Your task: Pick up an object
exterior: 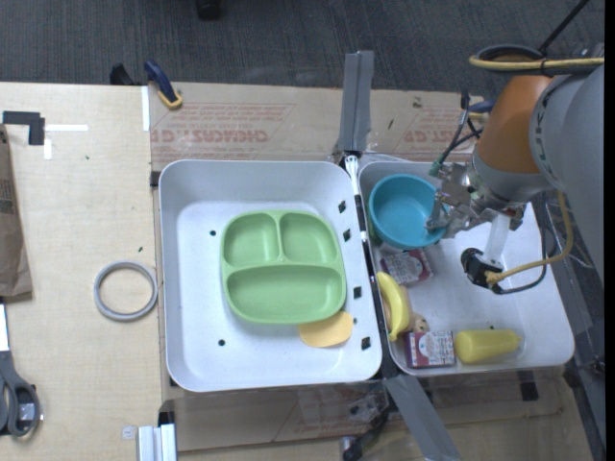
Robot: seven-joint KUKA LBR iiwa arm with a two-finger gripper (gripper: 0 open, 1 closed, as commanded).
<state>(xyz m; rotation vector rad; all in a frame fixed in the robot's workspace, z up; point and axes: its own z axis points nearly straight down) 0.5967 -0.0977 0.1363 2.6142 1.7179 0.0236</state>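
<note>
Along the right bin's [553, 301] front edge lie a yellow block [486, 344], long axis running left-right, and a red carton [430, 349] with unreadable print. Beside them a banana [393, 303] points front-to-back. At the back-left corner, the hand [444, 221] touches a blue bowl's [402, 209] rim; its grip I cannot tell.

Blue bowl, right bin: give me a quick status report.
Gripper at the blue bowl rim, grip unconfirmed. Bowl tilted at the right bin's far end. Banana and packet just below.
</note>
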